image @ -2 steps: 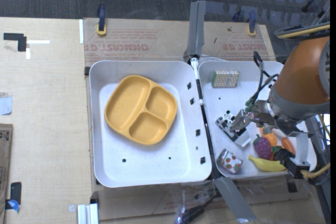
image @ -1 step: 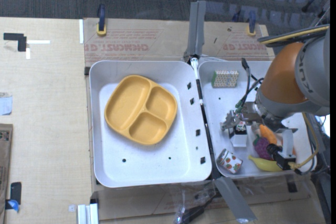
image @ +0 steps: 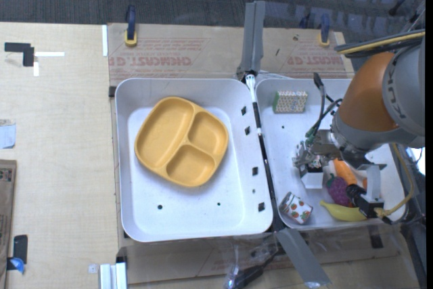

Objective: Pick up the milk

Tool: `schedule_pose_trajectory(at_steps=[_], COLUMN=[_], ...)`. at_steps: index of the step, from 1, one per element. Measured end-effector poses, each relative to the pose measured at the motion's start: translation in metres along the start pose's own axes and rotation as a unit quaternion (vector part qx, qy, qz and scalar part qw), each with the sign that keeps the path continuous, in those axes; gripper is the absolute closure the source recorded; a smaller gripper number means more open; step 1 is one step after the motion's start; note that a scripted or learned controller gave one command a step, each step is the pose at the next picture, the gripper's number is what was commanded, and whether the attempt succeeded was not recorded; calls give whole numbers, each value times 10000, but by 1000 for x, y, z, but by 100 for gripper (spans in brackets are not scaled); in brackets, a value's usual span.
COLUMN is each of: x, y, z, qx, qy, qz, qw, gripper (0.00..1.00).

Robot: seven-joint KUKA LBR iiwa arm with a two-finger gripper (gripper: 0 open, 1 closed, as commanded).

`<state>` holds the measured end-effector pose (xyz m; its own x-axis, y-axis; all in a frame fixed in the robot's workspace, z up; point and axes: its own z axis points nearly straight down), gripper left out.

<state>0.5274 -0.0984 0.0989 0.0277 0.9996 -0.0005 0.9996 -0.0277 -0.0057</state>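
Right bin | milk near corner, left-below claw | claw state unclear

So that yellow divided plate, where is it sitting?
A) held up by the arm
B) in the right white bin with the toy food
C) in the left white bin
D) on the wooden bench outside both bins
C: the yellow divided plate lies flat on the floor of the left white bin, while the banana and other small items lie in the right white bin under the arm.
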Motion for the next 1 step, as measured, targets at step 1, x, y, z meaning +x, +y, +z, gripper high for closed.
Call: schedule_pose_trajectory(at_steps=[1], x=[22], y=[75], z=[-93], qx=[-25], qy=[-9], qz=[-146], qw=[9999], gripper=[100])
